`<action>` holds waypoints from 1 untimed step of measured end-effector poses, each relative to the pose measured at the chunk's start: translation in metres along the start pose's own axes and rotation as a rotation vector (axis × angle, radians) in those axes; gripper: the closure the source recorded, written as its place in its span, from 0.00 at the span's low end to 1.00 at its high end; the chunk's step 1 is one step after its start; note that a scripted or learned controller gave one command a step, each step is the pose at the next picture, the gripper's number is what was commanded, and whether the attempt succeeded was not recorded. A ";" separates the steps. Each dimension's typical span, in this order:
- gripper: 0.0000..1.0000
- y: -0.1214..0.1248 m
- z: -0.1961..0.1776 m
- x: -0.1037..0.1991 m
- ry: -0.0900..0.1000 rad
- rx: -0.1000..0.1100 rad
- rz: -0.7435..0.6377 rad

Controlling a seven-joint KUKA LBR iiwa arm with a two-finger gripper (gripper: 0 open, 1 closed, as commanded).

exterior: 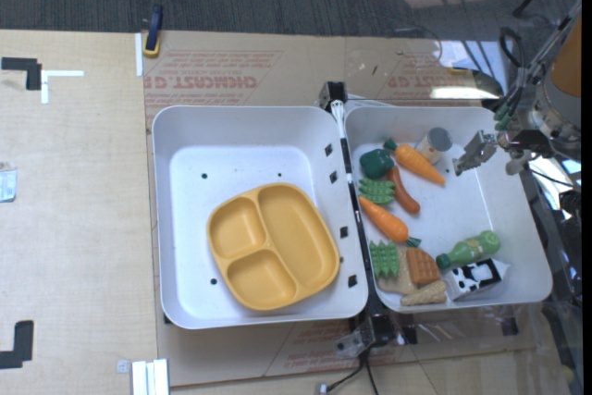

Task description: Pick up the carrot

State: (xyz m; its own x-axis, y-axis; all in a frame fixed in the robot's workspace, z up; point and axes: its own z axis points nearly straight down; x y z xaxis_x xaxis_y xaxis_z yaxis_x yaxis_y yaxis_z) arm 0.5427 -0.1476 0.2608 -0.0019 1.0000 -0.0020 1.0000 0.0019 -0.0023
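My gripper (pixel 476 153) hovers empty, slightly parted, the carrot (pixel 419 164) just left; next I descend and close.

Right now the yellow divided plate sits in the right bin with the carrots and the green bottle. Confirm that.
Not quite. The camera view shows the yellow divided plate alone in the left bin. The carrots and the green bottle lie in the right bin.

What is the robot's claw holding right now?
Nothing. The gripper hangs above the right bin with no thing between its fingers; both carrots lie in the bin.
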 end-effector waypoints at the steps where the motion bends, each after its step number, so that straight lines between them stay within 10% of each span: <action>1: 0.00 0.059 0.125 0.052 0.001 0.004 0.261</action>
State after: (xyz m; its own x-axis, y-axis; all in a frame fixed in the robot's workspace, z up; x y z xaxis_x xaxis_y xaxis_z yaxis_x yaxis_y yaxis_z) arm 0.6016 -0.0960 0.1353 0.2558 0.9667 -0.0017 0.9667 -0.2558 -0.0063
